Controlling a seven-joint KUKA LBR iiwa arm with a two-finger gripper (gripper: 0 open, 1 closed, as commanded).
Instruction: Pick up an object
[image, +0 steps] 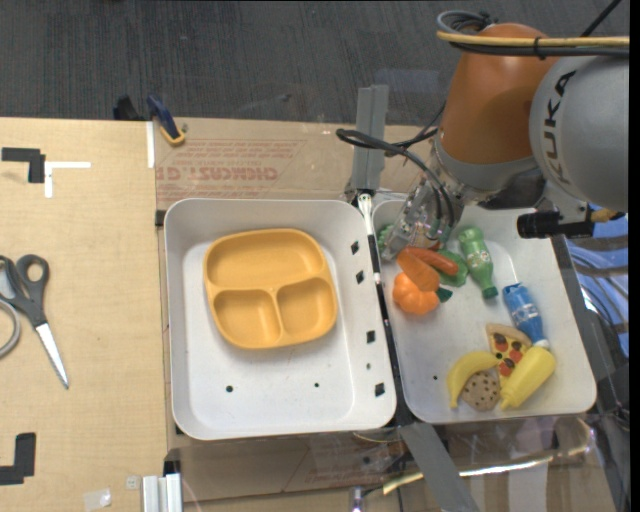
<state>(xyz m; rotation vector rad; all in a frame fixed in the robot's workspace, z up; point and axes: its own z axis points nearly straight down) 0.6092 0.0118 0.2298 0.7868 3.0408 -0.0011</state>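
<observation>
The right bin (560, 395) holds several toy foods: an orange fruit (415, 296), a carrot (431, 262), a green bottle (477, 259), a blue bottle (523, 311), a pizza slice (509, 346), a banana (463, 372), a cookie (484, 390) and a yellow piece (530, 375). My gripper (422, 225) hangs at the back left of that bin, just above the carrot and the orange fruit. Nothing shows between its fingers.
The left bin (190, 385) holds a yellow divided plate (270, 287). Scissors (36, 315) lie on the cardboard at the far left. A blue and yellow clip (166, 118) sits behind the left bin. The grey and orange arm (520, 100) covers the back right.
</observation>
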